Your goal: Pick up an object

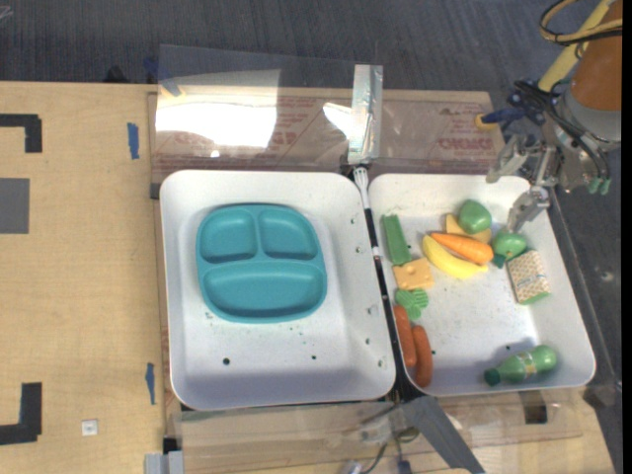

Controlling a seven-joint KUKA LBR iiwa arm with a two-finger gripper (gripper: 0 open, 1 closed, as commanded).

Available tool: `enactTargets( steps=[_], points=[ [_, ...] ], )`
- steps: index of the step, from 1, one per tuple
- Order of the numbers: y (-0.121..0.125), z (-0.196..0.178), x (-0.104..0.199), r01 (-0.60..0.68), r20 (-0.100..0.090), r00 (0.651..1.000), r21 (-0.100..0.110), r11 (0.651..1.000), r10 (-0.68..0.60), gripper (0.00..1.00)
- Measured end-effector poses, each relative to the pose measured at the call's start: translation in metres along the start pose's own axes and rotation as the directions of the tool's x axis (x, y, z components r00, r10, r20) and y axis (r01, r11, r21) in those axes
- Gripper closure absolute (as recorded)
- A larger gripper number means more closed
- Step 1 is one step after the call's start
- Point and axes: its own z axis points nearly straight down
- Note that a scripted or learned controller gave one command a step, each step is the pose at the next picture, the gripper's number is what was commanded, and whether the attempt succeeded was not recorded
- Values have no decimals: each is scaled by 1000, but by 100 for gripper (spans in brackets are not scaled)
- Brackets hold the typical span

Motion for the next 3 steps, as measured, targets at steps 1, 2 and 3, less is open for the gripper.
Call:
enactTargets(
  steps=[1,2,3],
  points=[
    [-25,100,-7,48,0,999,1,999,-48,0],
    [59,110,26,238,4,971,-2,971,-238,0],
    [99,109,38,195,4,981,-1,981,-195,0]
  ],
)
